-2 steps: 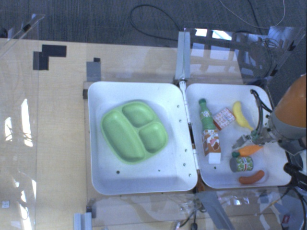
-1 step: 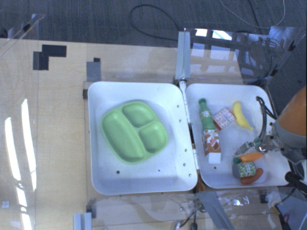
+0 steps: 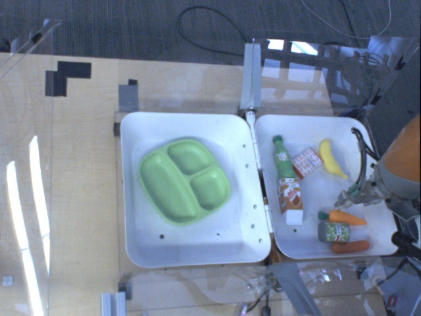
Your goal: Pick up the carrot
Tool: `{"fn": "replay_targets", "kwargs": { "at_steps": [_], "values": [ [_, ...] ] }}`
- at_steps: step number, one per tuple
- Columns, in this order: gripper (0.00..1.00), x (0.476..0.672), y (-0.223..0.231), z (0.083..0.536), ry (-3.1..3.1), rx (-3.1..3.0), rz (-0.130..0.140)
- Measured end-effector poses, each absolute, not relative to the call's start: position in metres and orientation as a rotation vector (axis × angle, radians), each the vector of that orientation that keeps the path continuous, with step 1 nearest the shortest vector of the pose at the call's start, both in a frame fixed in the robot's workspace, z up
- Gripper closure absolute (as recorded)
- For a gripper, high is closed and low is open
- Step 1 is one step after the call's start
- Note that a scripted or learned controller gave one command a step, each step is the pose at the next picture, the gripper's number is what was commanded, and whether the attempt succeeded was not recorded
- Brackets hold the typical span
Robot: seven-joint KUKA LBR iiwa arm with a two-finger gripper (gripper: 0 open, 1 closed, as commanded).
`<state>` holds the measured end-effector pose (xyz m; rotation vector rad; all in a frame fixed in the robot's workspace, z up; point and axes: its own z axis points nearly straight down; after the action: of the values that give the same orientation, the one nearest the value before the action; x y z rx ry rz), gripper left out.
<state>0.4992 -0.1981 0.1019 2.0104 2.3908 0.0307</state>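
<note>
Nearby, tapered orange carrot (image 3: 348, 218) beside metal gripper (image 3: 352, 198).

You have a green divided plate (image 3: 185, 188) in the left bin (image 3: 131, 242), and a bottle (image 3: 287, 184), banana (image 3: 331, 158), small box (image 3: 306, 162) and can (image 3: 336, 232) in the right bin (image 3: 309, 124).

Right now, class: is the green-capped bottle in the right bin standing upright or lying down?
Lying down. The bottle shows its full length along the right bin floor, its green cap toward the far rim.
</note>
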Motion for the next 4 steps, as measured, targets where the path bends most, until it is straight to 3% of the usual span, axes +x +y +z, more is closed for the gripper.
{"fn": "replay_targets", "kwargs": {
  "at_steps": [1,2,3,4],
  "values": [
    [0.0,0.499,-0.198,0.102,2.39,2.011,0.03],
    [0.0,0.492,-0.178,0.09,2.435,1.959,0.01],
    [0.0,0.493,-0.102,0.09,2.45,1.943,0.015],
    [0.0,0.491,-0.193,0.09,2.354,2.058,0.007]
  ]
}}
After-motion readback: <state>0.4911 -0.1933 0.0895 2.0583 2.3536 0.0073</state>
